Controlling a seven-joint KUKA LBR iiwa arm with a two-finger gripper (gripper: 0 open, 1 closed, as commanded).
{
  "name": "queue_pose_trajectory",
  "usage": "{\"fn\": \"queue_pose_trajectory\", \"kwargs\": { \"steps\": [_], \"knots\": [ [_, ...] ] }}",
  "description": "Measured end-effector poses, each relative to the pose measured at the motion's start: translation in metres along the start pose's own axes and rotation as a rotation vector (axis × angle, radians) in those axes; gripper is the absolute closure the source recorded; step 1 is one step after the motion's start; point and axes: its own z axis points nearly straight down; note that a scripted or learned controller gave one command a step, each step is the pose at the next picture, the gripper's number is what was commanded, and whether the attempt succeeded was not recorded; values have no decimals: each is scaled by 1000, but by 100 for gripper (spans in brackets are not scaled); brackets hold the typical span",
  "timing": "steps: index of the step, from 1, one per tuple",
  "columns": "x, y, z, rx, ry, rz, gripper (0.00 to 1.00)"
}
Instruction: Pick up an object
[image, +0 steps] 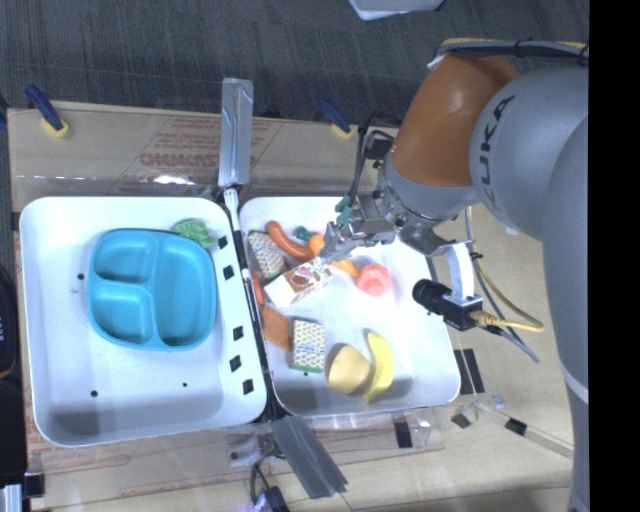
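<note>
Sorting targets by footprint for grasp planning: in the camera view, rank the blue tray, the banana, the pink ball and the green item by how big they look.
1. blue tray, by far the largest
2. banana
3. green item and pink ball look alike, so I won't rank them.

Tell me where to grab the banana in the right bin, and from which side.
Judging by its pose, grip the banana across its narrow middle, coming straight down. It lies flat, curved, with the yellow potato-like piece touching its left side, so the pincer should close near its upper, freer end.
</note>
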Motion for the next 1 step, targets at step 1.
{"fn": "queue_pose_trajectory", "kwargs": {
  "steps": [1],
  "knots": [
    [27,30,-72,2,0,143,100]
  ]
}}
